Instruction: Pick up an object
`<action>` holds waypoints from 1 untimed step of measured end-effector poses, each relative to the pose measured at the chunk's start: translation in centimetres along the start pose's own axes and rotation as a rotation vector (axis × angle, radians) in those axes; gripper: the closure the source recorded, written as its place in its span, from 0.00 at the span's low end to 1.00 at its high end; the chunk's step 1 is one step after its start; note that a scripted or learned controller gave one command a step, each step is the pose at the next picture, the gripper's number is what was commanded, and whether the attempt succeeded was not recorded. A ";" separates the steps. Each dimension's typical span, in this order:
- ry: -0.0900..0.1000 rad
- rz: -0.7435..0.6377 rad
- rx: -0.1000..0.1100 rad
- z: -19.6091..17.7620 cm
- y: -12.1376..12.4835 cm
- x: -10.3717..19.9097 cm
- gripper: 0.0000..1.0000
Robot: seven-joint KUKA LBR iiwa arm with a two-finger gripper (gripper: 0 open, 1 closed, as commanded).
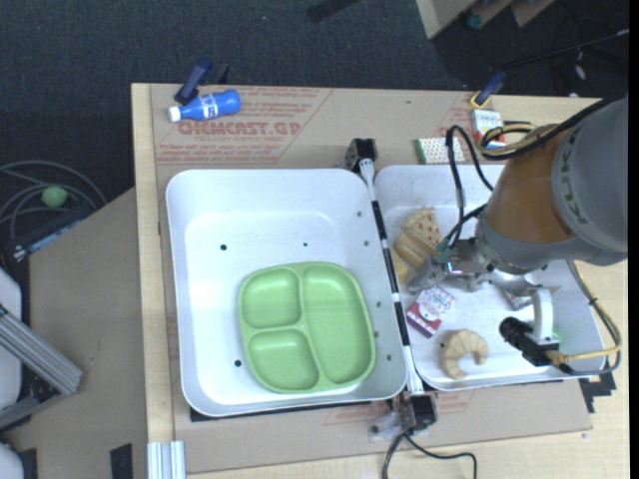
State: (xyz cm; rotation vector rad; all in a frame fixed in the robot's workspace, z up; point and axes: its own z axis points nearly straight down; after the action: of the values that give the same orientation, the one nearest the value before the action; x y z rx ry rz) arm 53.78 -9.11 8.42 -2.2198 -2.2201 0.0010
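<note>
Where it hangs above the red-and-white packet [427, 308] (right bin [439, 183]), the gripper's [449, 270] state is unclear.

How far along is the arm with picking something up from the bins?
Nothing looks picked up yet. The croissant, the small red and white packet and the waffle-like piece all lie on the floor of the right bin. The gripper is low over that bin, between the waffle-like piece and the packet. Gripping and lifting one are still left.
</note>
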 end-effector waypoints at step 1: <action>-0.001 0.000 -0.003 0.0 2.0 -0.1 0.00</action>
State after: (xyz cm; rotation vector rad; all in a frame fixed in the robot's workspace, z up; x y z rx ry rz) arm 55.74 -9.17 8.45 -2.2221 -2.2220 -0.0005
